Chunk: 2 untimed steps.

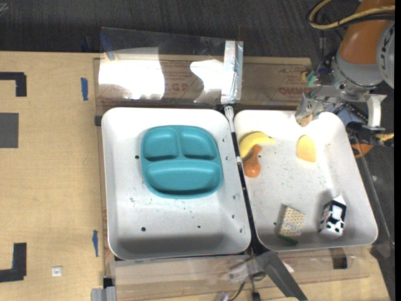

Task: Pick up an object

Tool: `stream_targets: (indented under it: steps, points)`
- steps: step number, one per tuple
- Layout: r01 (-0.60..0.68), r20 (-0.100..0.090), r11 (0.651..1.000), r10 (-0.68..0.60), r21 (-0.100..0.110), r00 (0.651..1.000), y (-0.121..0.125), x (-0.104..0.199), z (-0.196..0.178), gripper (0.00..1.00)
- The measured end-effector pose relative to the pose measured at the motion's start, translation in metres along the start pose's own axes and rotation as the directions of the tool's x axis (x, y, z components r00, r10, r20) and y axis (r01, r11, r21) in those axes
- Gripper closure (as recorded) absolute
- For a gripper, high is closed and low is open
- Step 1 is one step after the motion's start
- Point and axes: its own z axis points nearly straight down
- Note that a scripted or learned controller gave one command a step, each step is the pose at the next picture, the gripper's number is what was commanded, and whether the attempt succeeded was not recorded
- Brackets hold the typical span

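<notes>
Seen from above: gripper [306, 115] at the right bin's [360, 168] far rim, jaw opening impossible to tell. In that bin: banana [254, 141], orange piece [252, 167], yellow wedge [306, 148], patterned box [291, 222], black-and-white toy [334, 217]. In the left bin [119, 187]: teal divided tray [182, 160].

Bright, even light is falling from overhead, with strong glare at the back.

The clear plastic sheet [169, 74] behind the bins is blowing out to white patches, hiding what lies under it. The left bin [119, 187] and right bin [351, 168] are reading clean and slightly bluish, their floors casting only soft, short shadows under the teal tray [182, 160] and the small items. The arm [366, 39] at upper right is looking slightly soft and smeared. Fine detail is staying grainy throughout, and the dark floor is showing little texture.
</notes>
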Motion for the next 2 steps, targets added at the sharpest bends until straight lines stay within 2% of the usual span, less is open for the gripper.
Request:
stream_targets:
  steps: [1, 2]
  points:
    - [-0.32, 0.001, 0.947, 0.32, 0.011, 0.948, -0.003, 0.023, 0.039, 1.0]
    - [-0.555, 0.002, 0.832, 0.555, 0.006, 0.832, -0.004, 0.086, 0.016, 1.0]
